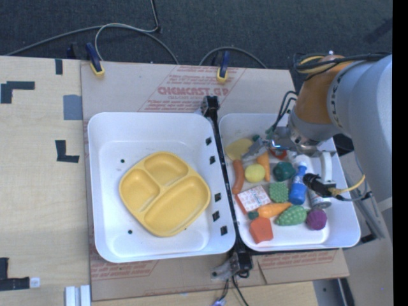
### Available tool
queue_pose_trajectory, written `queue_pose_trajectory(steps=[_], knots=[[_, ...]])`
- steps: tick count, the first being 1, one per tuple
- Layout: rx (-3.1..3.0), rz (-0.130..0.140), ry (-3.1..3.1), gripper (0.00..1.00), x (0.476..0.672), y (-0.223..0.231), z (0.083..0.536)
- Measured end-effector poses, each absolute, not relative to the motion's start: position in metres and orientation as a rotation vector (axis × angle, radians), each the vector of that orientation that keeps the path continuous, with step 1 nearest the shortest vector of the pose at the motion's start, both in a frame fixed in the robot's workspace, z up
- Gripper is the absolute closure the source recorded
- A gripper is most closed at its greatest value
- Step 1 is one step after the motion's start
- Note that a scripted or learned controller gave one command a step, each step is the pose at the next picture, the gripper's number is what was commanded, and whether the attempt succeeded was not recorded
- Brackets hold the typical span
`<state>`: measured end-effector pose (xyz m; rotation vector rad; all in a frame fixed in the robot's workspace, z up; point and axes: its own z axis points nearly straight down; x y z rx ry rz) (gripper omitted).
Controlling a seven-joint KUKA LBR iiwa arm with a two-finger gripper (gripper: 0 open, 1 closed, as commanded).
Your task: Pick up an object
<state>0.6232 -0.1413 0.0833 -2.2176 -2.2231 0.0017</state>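
Glossy yellow sectioned plate, white bin

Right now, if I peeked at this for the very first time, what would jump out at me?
Probably the big yellow divided plate, lying alone in the left bin. Then the heap of colourful toy food in the right bin: an orange carrot, a blue bottle, a purple ball. The grey arm with its orange band reaches over that heap from the right.

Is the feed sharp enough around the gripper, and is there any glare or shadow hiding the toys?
Camera view: lighting is even and soft; the white bins look bright without washing out; the yellow tray reads crisply. The small toys are softer, low-resolution; the gripper sits in the arm's shade among them, fingers indistinct.
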Motion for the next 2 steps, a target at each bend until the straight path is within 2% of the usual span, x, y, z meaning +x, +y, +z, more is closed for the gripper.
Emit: queue_pose_trajectory(steps=[1,2], knots=[[-2.22,0.006,-2.227,1.0,0.624,-0.143,0.091],[-2.216,0.004,-2.222,1.0,0.601,-0.09,0.181]])
